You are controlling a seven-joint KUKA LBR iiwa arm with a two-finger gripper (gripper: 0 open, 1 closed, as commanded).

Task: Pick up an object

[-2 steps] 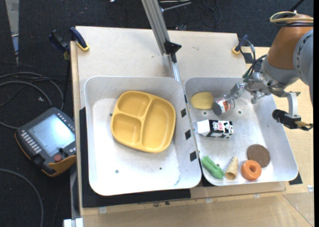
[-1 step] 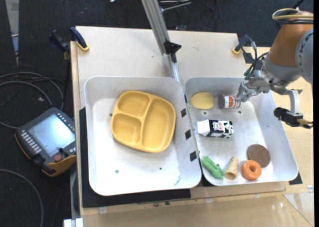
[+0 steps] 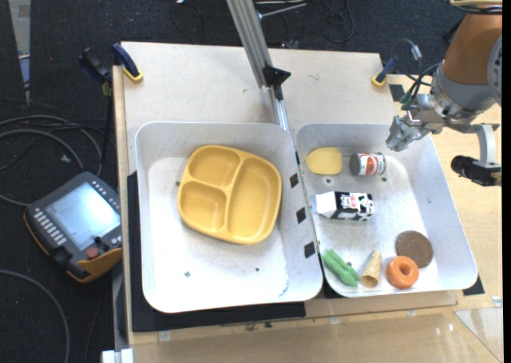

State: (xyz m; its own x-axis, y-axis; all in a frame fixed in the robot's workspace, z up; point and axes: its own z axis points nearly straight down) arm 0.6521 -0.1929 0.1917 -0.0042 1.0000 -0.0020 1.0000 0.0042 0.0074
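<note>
The right bin point(image 3: 447, 218) holds a yellow round piece point(image 3: 324, 160), a small red and white can point(image 3: 367, 164) lying on its side, a black and white milk carton point(image 3: 345, 205), a brown cookie point(image 3: 414, 247), an orange doughnut point(image 3: 402, 272), a tan cone point(image 3: 371, 269) and a green pod point(image 3: 340, 266). My gripper point(image 3: 398, 137) hangs over the bin's far right edge, just right of the can and above it. Nothing shows between its fingers.
The left bin point(image 3: 160, 274) carries a yellow divided plate point(image 3: 230, 193). A metal pole point(image 3: 249, 22) slants down to the gap between the bins. A teach pendant point(image 3: 76, 226) lies on the floor at the left. Clamps point(image 3: 128, 66) sit at the bench's far corners.
</note>
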